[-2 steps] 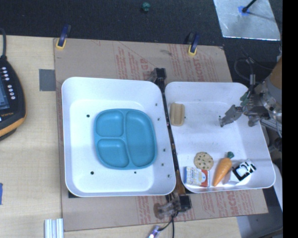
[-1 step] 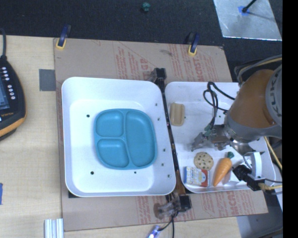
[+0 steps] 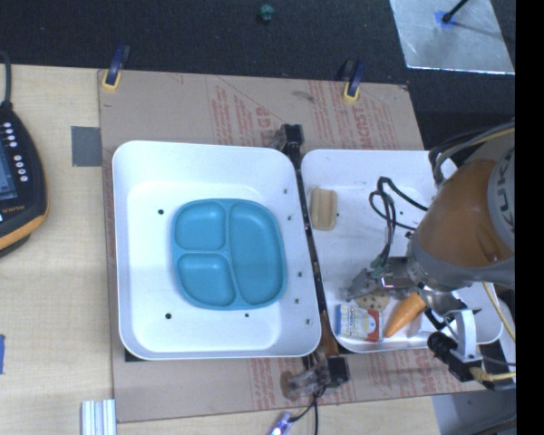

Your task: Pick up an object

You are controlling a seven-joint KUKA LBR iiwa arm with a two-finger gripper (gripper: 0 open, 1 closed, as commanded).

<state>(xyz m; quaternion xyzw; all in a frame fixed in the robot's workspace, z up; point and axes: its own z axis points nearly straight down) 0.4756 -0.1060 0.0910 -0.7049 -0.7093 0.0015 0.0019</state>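
Seen from above, two shallow white bins sit side by side on a cardboard-covered bench. The left bin [image 3: 145, 333] holds a blue divided plate [image 3: 228, 253], lying flat in its middle. The right bin [image 3: 363, 166] holds a small tan block [image 3: 324, 208] near its left wall, and, toward its front edge, a small white carton [image 3: 359, 322] with an orange carrot-shaped toy [image 3: 404, 315] just beside it. The robot arm [image 3: 467, 216] reaches in from the right, its gripper [image 3: 374, 284] low over the carton and carrot. Whether its grasp is spread or closed cannot be told here, and nothing shows held in it. The pickup looks not yet done: every object appears to rest in its bin, so the grasp and the lift both remain.
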